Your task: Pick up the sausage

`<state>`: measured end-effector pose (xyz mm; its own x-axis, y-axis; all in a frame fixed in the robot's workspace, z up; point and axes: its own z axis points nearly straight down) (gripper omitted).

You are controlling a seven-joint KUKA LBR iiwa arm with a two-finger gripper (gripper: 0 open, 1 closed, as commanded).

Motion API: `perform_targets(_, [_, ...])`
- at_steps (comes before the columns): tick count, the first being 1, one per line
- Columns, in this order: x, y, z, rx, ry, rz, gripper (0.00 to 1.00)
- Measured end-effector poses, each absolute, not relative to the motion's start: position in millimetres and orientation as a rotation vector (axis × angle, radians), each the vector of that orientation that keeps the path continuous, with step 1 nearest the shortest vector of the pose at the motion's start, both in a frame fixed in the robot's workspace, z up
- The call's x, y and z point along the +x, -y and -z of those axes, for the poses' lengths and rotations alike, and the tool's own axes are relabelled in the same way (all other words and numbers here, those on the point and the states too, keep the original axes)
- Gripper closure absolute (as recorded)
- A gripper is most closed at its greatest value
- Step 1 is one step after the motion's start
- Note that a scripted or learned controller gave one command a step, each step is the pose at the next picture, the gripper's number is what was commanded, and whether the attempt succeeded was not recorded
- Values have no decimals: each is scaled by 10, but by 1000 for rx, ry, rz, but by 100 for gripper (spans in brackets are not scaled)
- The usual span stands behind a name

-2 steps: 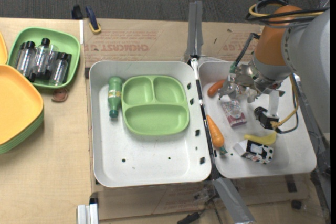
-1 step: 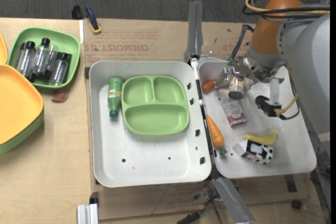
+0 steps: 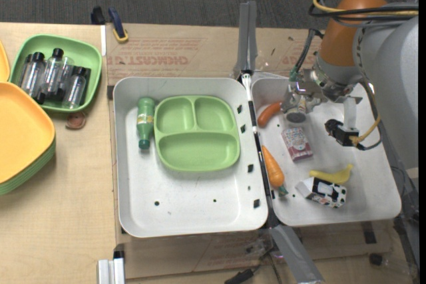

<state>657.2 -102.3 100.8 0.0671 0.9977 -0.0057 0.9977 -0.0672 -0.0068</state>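
While the claw (image 3: pixel 295 105) hangs just beside the sausage (image 3: pixel 268 114) near the right bin's (image 3: pixel 383 206) back left corner, you cannot tell its state, so you're likely mid-approach: next, centre over it.

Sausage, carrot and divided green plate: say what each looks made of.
Sausage: probably moulded plastic toy food; smooth orange-red skin with a soft sheen.
Carrot: likely plastic too; even, bright orange with a small green tip.
Divided green plate: apparently hard plastic, matte to satin; uniform pale green, rounded moulded compartment ridges.
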Motion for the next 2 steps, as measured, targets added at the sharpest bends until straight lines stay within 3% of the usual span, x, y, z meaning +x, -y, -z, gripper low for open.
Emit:
perform_targets(1, [6080,1345,-996,-2100,2336,-2,100])
perform_targets(2, [5976,1736,-1009,-2446,1973,-1,100])
